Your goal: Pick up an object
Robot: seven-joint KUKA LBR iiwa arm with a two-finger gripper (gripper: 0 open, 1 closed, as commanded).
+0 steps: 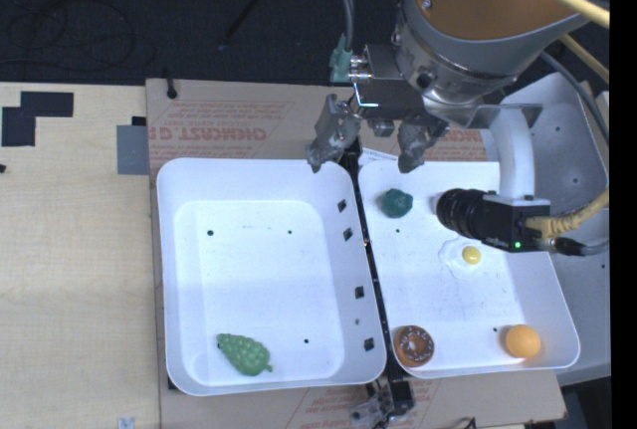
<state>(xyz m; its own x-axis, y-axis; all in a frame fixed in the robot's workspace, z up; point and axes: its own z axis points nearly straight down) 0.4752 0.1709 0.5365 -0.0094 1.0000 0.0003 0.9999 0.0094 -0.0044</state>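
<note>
My gripper (pixel 365 150) hangs above the far edge of the bins, over the divider between them. Its two fingers stand wide apart with nothing between them, one fingertip (pixel 320 155) on the left and the other to the right. A dark green lump (pixel 396 203) lies in the right bin just below the right finger. The right bin also holds a fried egg toy (pixel 469 257), a chocolate donut (pixel 413 345) and an orange ball (pixel 522 341). A green bunch of grapes (pixel 244 354) lies in the left bin's near corner.
The left bin (pixel 179 248) and right bin (pixel 557 308) sit side by side on cardboard. A black camera unit (pixel 488 217) with a cable juts over the right bin from the right. The arm's large orange and grey body fills the upper right.
</note>
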